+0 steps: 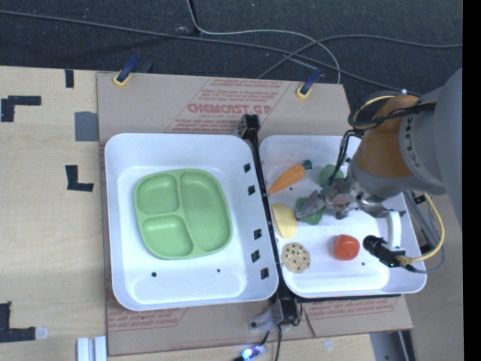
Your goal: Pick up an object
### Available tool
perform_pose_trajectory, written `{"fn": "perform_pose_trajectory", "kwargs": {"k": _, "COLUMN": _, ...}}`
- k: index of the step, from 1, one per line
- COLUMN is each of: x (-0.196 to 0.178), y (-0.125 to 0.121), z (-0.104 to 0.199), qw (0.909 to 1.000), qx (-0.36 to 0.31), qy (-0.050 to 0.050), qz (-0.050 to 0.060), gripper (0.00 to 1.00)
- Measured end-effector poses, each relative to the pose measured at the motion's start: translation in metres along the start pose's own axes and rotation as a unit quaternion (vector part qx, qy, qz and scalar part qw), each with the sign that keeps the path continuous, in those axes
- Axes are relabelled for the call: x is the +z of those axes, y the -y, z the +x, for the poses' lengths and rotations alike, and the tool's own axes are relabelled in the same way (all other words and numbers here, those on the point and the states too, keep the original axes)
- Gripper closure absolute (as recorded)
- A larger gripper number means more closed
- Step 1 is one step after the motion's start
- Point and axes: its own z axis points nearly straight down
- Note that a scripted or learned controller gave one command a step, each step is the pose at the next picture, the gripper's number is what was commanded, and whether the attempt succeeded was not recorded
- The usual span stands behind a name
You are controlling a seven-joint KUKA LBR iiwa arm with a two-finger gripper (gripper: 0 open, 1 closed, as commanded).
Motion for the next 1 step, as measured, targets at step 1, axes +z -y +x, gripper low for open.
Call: {"fn": "perform_pose_trajectory", "kwargs": {"k": 1, "x": -0.0118, "y": -0.0006, "z": -0.0001, "qw": 1.0000, "qx": 0.000, "qy": 0.001, "qz": -0.001, "gripper": 1.00}}
